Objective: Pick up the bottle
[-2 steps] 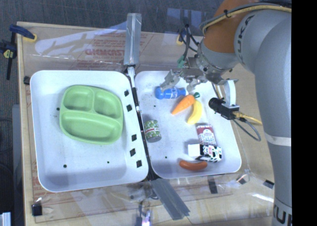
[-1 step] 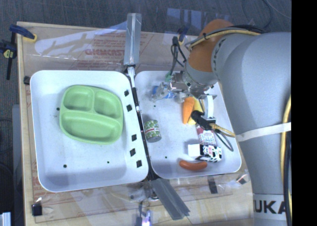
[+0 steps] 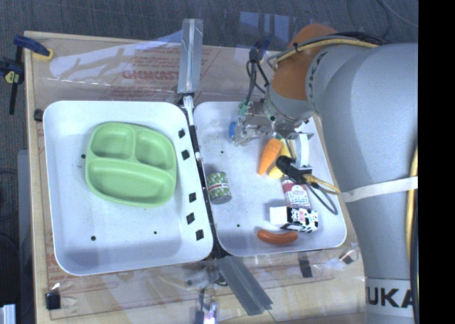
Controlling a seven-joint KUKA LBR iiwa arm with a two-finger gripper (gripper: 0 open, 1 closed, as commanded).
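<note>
Grey and bulky, the arm (image 3: 370,138) reaches in from the right and bends down over the far end of the right bin (image 3: 234,234), its orange band (image 3: 295,67) above the wrist. Its gripper (image 3: 257,125) hangs low there; whether it grips anything cannot be told. Nearer, the bottle (image 3: 293,191) lies on the bin floor beside a carrot (image 3: 270,155), with a small can (image 3: 218,187) to its left. In the left bin (image 3: 64,244) sits a green tray (image 3: 132,163).
</note>
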